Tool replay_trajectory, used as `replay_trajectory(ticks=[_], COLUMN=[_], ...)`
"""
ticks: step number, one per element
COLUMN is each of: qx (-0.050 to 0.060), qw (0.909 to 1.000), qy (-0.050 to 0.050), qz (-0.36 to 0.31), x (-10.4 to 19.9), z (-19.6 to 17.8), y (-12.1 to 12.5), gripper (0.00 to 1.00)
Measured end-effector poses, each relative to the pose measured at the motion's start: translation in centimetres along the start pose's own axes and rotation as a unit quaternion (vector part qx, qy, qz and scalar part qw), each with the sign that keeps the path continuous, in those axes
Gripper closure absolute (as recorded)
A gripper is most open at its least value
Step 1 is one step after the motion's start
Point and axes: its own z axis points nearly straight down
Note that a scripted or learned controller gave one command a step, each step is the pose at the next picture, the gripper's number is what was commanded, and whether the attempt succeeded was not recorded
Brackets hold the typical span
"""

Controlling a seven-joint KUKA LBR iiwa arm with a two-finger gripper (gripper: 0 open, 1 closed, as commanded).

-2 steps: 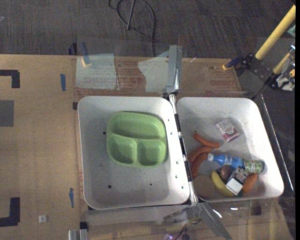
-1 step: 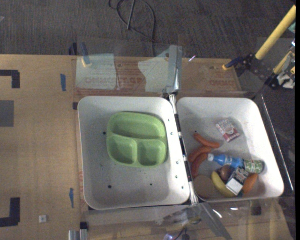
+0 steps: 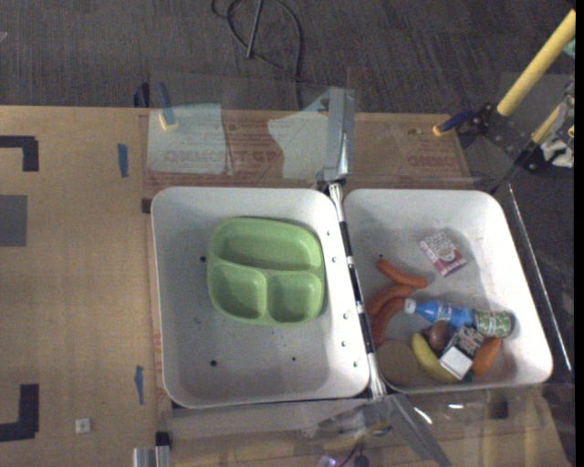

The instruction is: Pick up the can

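Green plastic: a divided plate point(image 3: 266, 271) lies alone in the left bin point(image 3: 182, 365). In the right bin point(image 3: 520, 264), clutter crowds the near side. The can point(image 3: 397, 362) is probably that brownish round shape against the banana point(image 3: 427, 358), though I can't be sure.

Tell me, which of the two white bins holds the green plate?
The left bin holds the green divided plate; the right bin holds a jumble of small items instead.

Tan wooden bench point(image 3: 73, 301) with blue tape marks point(image 3: 122, 160), dark carpeted floor point(image 3: 411, 46) beyond, black cables point(image 3: 265, 27).
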Motion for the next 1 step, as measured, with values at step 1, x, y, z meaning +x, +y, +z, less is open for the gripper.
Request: replay_trajectory(ticks=[1], qx=[-0.001], qw=[1.0000], qy=[-0.001], qz=[-0.003], x=[0.32], z=[-0.93], y=[-0.04], gripper=[1.00])
